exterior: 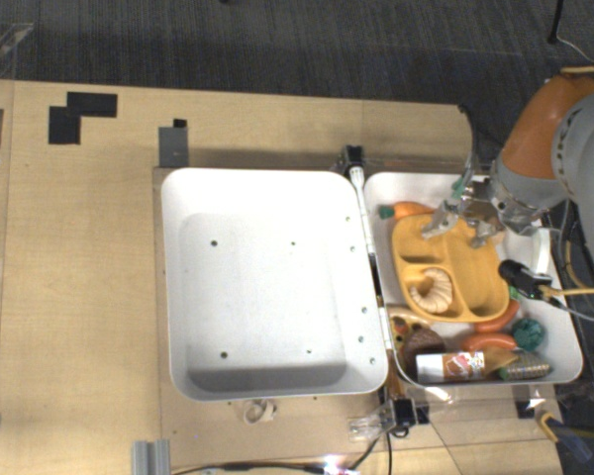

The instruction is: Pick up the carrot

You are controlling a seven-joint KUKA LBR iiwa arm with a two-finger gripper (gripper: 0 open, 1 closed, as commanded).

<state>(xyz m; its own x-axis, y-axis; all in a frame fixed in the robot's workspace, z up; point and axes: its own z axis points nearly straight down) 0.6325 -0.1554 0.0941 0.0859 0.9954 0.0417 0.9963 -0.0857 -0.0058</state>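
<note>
- Carrot (406,209): it looks to be the orange piece with a green end at the far left corner of the right bin (572,356), though at this slant only part of it shows beside the far rim of the yellow tray (462,265).
- It lies on the bin floor, touching or just beside the tray, not lifted.
- Gripper (458,230): just right of the carrot and over the far part of the yellow tray, its two fingers spread apart with nothing between them.
- Progress: the arm is close to the carrot, but no grasp is made; moving left over it, closing on it and lifting are all left to do.
- Other things in the right bin: a pale shell-shaped item (434,290) in the tray, and along the near side a white bottle (453,366) and an orange-red item (490,342) with a green piece (530,332) beside it.
- Left bin (178,265): well apart from the action, and plays no part in this step.
</note>
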